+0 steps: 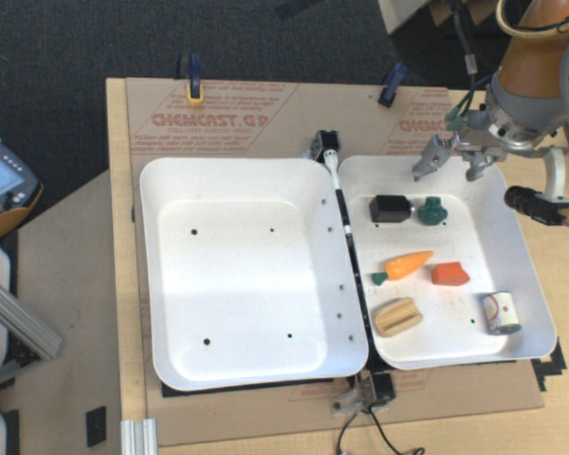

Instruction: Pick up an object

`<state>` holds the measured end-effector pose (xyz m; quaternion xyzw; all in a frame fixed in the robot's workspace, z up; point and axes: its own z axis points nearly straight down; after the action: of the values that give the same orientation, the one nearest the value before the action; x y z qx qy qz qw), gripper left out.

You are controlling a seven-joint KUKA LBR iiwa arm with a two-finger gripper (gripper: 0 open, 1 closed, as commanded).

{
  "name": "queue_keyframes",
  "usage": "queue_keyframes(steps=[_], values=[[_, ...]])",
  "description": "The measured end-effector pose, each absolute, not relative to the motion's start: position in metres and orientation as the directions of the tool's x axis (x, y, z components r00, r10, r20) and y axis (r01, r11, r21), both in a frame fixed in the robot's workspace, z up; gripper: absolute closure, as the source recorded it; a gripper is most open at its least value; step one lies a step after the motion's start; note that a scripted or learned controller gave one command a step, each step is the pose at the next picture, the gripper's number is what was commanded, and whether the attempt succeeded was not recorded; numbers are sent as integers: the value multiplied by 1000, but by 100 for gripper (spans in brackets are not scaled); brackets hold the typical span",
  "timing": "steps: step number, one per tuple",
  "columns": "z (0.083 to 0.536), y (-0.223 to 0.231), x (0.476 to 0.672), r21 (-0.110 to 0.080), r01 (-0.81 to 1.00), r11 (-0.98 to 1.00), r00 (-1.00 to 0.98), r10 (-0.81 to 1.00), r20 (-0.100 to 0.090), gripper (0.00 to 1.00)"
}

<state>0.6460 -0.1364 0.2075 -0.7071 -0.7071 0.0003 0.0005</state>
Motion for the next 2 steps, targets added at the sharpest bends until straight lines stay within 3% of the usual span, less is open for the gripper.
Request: queue_keyframes(steps=[1, 2], values=[[176, -123, 572, -8, 1000, -2, 2, 1000, 3, 0], [181, -120, 566, -3, 1000, -1, 1, 1000, 2, 0]])
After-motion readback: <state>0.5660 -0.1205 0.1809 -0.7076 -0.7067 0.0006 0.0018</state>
